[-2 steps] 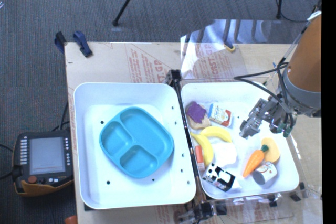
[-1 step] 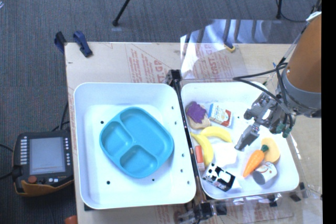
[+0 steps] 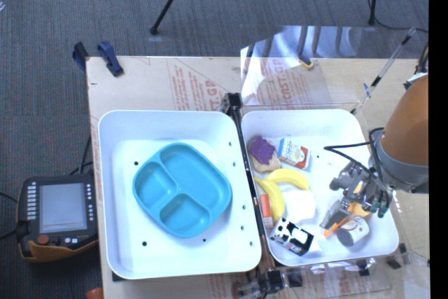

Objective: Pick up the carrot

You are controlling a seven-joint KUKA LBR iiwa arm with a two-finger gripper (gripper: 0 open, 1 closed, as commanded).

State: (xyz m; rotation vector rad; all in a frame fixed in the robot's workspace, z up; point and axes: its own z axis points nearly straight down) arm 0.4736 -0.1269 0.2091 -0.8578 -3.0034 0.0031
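Observation:
The carrot (image 3: 337,223) is a small orange stick in the right bin (image 3: 329,124), near its front right corner, lying at a slant. Its lower end points toward the front left, and its upper end shows orange between the fingers. My gripper (image 3: 355,206) reaches in from the right, below the orange band of the arm (image 3: 414,124), and is shut on the carrot's upper end. A grey-white round object (image 3: 352,234) lies just under the carrot and the fingertips.
The right bin also holds a banana (image 3: 278,187), a purple-topped item (image 3: 262,151), a small carton (image 3: 294,152), a white block (image 3: 301,205) and a black-and-white item (image 3: 294,236). A blue divided plate (image 3: 182,189) lies in the left bin (image 3: 112,150).

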